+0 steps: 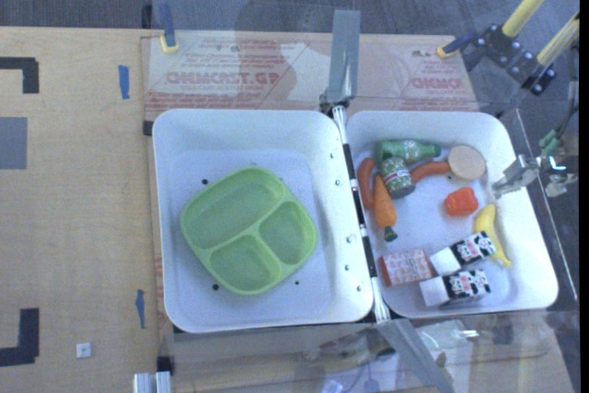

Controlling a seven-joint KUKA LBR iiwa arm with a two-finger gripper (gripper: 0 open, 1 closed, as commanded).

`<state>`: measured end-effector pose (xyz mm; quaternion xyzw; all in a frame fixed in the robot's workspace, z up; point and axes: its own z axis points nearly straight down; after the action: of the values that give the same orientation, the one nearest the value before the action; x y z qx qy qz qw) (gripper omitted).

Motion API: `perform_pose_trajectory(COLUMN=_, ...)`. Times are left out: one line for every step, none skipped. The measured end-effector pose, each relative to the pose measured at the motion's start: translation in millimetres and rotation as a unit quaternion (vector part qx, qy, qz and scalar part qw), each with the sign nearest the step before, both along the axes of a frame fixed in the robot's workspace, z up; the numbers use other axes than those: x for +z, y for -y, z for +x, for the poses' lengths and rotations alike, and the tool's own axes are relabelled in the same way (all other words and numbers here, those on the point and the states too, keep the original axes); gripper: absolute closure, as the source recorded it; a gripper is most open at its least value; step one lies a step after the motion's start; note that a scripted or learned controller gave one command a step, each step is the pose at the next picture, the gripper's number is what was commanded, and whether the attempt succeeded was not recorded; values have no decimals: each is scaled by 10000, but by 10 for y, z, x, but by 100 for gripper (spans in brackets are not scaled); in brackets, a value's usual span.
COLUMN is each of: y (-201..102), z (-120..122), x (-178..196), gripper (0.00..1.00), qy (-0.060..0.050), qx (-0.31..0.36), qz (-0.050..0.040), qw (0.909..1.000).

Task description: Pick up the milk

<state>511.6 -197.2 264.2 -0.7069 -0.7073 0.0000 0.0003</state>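
Even, bright overhead light — shadows stay faint inside the white bins [175,143]. Soft blur throughout; clear plastic sheeting [433,359] at five o'clock hazes the edge — small labels unreadable.

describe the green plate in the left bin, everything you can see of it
The green plate is a light lime-green divided tray, plastic by its look, roughly rounded-square with soft corners. Raised ridges split it into three compartments: one long section along its upper left and two smaller ones toward the lower right. It lies flat, right side up, turned at a diagonal, near the middle of the left bin. Only the bin's white floor touches it.
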Motion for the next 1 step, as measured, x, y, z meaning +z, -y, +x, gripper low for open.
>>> perform_pose_trajectory(y=18, z=-329, x=-1289, gripper=0, qy=-3, qx=-325, qz=-1, qw=9995)
